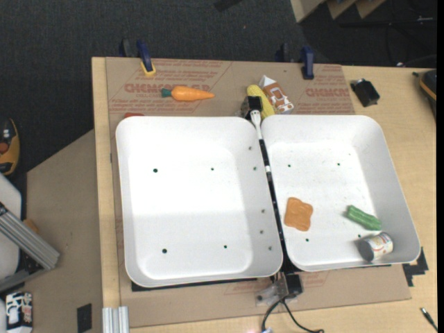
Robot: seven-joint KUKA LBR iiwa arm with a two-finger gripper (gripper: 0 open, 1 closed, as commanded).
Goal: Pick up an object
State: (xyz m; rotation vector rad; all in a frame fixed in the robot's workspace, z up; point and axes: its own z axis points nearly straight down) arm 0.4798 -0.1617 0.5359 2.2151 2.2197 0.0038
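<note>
Right bin (388,158), lower part of frame: flat orange piece (298,214) near its left wall; green pickle-like obj (363,218) lying slanted toward the right wall; small can (375,247) on its side in the lower-right corner, just below the green obj.

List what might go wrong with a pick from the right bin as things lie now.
1. The small can lies on its side against the right bin front wall, so it may roll or leave the jaws little room.
2. The green piece sits close to the can; a grasp could knock one into the other.
3. The flat orange piece may be too low to pinch.
</note>
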